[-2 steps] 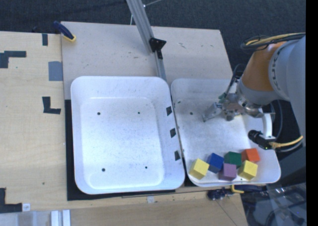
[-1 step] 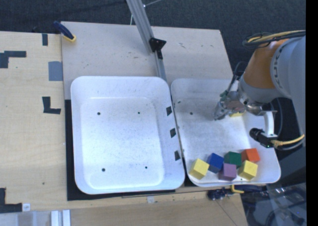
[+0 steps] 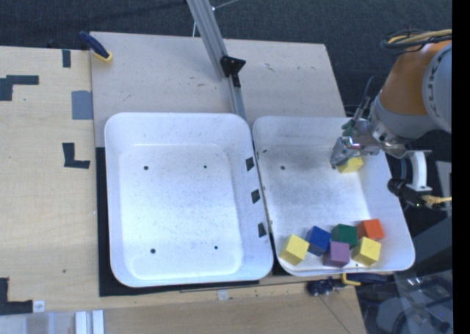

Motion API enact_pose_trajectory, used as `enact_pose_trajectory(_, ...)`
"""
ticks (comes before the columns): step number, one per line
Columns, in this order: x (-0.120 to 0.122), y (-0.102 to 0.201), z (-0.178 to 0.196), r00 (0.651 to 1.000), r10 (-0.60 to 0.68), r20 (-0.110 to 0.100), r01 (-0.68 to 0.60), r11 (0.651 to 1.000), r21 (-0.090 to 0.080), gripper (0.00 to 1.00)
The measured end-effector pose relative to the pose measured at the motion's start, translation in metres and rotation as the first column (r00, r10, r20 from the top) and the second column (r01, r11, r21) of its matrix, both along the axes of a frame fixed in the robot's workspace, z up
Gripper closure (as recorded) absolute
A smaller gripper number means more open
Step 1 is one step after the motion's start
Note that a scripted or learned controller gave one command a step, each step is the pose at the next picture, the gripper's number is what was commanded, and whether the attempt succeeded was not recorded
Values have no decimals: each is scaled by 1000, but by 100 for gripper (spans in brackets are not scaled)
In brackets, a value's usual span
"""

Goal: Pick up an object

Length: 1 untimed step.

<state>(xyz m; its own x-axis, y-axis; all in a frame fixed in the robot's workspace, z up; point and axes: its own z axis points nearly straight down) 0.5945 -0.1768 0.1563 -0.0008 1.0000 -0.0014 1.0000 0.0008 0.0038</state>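
My gripper (image 3: 344, 155) hangs over the upper right part of the right bin (image 3: 308, 178), reaching in from the right. A small yellow block (image 3: 352, 165) sits right at its tips, partly covered by the metal fingers, which are shut on it. Several more blocks lie clustered in the bin's near right corner: a yellow block (image 3: 295, 249), a blue block (image 3: 319, 239), a green block (image 3: 344, 234), a purple block (image 3: 338, 252), an orange block (image 3: 372, 229) and another yellow block (image 3: 368, 251).
The left bin (image 3: 176, 200) stands beside the right one, their rims touching. A slanted metal bar (image 3: 209, 24) runs down to the bins' shared far edge. A blue and yellow tool (image 3: 95, 46) lies on the bench at the far left.
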Motion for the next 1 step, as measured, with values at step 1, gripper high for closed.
enact_pose_trajectory(1,-5,-2,61,1000,0,2,0,1000,0,100)
